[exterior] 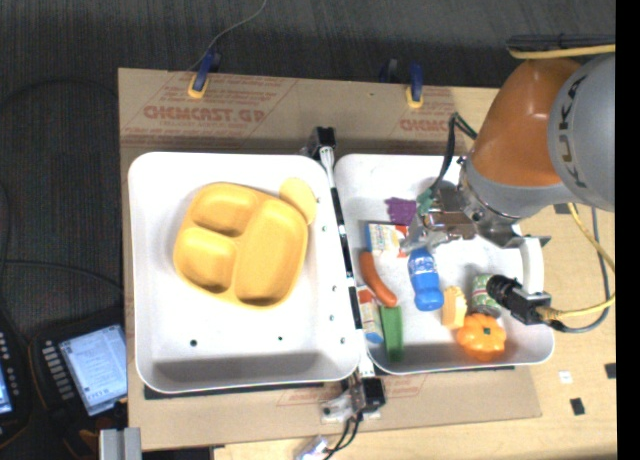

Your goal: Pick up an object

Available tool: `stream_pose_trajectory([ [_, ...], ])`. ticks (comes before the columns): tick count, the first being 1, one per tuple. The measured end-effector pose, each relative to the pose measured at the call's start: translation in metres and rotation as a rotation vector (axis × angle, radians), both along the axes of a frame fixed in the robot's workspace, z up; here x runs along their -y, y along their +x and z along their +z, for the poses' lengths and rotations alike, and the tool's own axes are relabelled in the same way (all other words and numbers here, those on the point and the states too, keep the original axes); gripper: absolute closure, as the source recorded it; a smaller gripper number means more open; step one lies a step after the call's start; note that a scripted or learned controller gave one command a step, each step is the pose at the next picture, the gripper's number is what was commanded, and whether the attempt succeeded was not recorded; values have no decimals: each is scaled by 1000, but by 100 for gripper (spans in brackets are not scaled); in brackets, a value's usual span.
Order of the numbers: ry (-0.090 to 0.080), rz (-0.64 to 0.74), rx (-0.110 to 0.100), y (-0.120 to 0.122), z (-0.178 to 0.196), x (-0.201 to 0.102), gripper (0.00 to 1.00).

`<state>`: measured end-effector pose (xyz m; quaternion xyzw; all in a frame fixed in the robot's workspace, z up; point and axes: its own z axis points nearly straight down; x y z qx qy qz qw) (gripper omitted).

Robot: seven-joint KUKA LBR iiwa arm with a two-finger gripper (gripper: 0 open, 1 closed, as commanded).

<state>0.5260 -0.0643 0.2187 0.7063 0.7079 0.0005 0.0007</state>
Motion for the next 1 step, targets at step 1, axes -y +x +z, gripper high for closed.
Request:
stream_pose_trajectory([
  [1,-2,-2,-1,78,20,27,100],
])
